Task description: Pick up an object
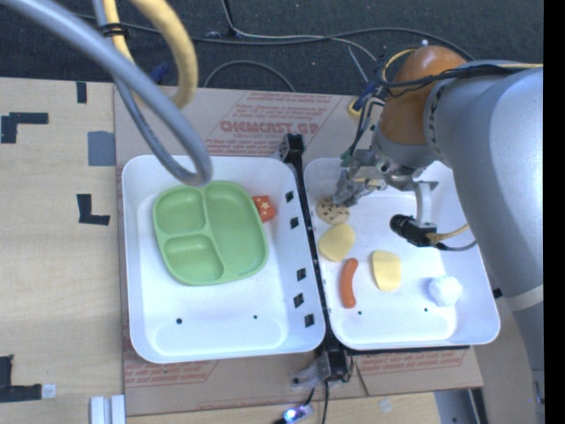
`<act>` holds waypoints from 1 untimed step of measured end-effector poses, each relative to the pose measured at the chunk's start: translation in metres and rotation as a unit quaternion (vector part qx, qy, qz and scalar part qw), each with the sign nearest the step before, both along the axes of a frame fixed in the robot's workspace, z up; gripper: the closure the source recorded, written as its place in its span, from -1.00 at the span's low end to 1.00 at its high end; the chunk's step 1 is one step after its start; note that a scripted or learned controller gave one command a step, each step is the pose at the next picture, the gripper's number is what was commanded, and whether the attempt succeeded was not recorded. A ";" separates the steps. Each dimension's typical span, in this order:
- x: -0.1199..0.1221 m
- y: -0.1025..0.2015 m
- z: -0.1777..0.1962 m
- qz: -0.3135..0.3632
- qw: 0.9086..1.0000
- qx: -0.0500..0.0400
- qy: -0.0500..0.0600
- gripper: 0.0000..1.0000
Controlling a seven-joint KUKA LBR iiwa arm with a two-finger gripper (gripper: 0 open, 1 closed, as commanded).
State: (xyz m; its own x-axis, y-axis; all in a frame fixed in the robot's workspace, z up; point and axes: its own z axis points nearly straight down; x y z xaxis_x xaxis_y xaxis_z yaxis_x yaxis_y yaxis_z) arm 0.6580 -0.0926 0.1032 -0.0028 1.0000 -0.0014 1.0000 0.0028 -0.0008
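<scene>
One small cookie [330,208], round, tan and speckled with dark chips, lies near the back left corner of the right-hand bin [468,329], close to the wall that divides it from its neighbour. The gripper [346,191] is down just above and behind it, its tips at or near the cookie's back edge; from this slanted view I cannot tell whether they touch it, nor whether the gripper is apart or together. Nothing visibly sits between its tips and the cookie appears to rest flat on the bin floor, so by my judgement the pick is at the reach-and-grasp stage: the approach looks done, while the closing, lifting and carrying clear all remain.

In front of the cookie, along the same left wall, lies a pale yellow rounded piece [336,242], then a red-orange sausage [349,283] pointing toward the front edge. A yellow wedge of cheese [386,270] sits near the bin's middle, and a crumpled white lump [444,291] rests toward the front right corner. A black fitting [411,228] with a cable hangs off the arm over the bin's centre.

The left-hand bin [141,325] carries a green divided plate [210,232] toward its back, with a small red-orange item [264,207] just off the plate's right rim. A grey hose [115,69] and a yellow hose [172,34] cross the back left of the scene.
</scene>
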 end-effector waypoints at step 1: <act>-0.004 -0.005 0.059 -0.001 1.000 0.001 -0.001 1.00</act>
